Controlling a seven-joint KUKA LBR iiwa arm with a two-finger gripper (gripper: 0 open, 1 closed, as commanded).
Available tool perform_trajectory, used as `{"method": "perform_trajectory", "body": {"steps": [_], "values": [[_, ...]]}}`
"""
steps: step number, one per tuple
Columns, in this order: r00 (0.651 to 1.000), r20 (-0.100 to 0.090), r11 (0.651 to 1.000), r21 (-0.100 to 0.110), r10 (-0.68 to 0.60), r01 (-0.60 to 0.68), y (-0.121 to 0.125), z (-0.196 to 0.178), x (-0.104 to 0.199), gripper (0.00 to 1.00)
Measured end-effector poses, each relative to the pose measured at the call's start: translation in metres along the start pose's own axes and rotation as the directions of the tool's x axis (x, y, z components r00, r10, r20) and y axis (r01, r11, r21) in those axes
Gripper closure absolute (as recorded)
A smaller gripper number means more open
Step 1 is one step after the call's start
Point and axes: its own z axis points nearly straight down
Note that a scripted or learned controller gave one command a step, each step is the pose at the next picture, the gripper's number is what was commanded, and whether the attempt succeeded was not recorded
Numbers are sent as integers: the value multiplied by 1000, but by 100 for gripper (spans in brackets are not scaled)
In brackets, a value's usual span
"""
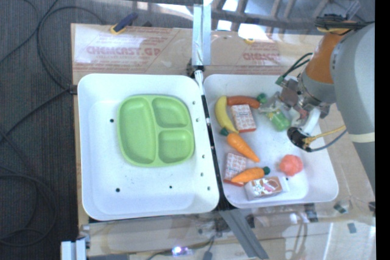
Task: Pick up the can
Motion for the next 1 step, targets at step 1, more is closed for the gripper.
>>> {"method": "perform_trajectory", "body": {"steps": [1], "values": [[1000,10,1000,-7,15,-15,-61,0,-28,0]]}}
